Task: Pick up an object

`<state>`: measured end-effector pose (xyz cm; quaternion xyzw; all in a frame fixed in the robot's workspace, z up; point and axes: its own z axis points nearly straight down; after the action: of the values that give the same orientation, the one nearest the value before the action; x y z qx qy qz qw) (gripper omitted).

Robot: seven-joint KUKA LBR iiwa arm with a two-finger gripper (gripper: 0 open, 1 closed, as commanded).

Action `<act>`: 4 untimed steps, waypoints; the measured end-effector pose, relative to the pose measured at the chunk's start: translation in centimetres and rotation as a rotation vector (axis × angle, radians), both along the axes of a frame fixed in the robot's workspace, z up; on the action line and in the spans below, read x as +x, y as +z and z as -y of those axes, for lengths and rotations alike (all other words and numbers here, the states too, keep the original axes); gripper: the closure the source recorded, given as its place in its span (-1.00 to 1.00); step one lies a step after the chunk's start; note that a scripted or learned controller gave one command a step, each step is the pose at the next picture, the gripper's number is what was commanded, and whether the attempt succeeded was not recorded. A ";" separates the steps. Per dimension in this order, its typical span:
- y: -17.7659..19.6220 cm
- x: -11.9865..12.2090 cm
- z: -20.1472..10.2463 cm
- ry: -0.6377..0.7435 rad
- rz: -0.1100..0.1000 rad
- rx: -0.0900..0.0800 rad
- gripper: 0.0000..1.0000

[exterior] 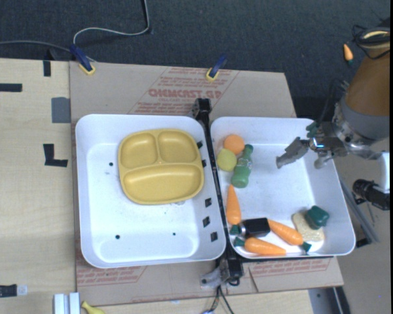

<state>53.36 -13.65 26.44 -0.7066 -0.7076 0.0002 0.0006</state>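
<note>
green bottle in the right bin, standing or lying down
Lying down. The bottle rests on its side on the bin floor, cap toward the far wall, beside the yellow ball.

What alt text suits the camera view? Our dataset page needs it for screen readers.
A grey robot arm's pincer hovers over the right white bin, which holds toy carrots, a green bottle and other small items. The left bin holds a yellow divided plate.

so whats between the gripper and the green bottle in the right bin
In the camera view, only bare white bin floor lies between the gripper and the green bottle. Nothing sits in that stretch.
</note>
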 end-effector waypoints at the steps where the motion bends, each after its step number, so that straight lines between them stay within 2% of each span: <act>1: -14.7 2.8 -1.7 0.000 -0.003 0.001 -1.00; 2: -17.8 7.5 -3.9 0.000 0.004 -0.001 -1.00; 3: -16.9 7.5 -3.8 0.001 0.004 -0.002 1.00; 4: -16.9 7.5 -3.8 0.001 0.004 -0.002 -1.00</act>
<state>60.89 -9.82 9.56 -0.7063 -0.7079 -0.0002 -0.0015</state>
